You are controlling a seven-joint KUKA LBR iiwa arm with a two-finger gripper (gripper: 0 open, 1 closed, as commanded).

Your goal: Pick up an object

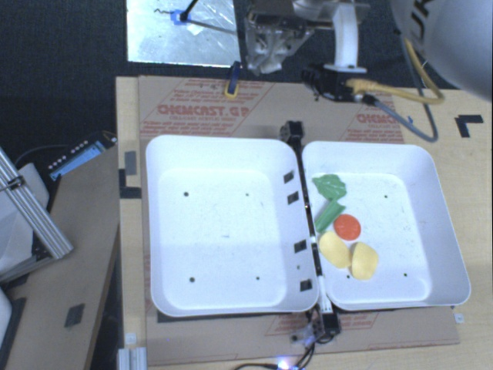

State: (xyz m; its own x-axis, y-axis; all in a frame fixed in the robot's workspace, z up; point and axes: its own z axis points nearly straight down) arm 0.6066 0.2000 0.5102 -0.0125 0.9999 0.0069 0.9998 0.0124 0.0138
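Observation:
In the right bin (431, 206), near its left wall, lie a green leafy piece (330, 184), a green stick-like piece (329, 214), a small orange-red round object (347, 227) and two yellow rounded objects (334, 249) (364, 260), packed close together. My gripper (266, 56) hangs high over the back of the bench, above the far edge of the left bin (169, 206) and well apart from the objects. Nothing shows between its fingers.
A brown cardboard sheet (200, 110) lies under both bins. A shiny metal plate (181, 18) sits at the back left. Cables (393, 99) run behind the right bin. An aluminium frame (31, 214) and a small device (77, 156) stand at the left.

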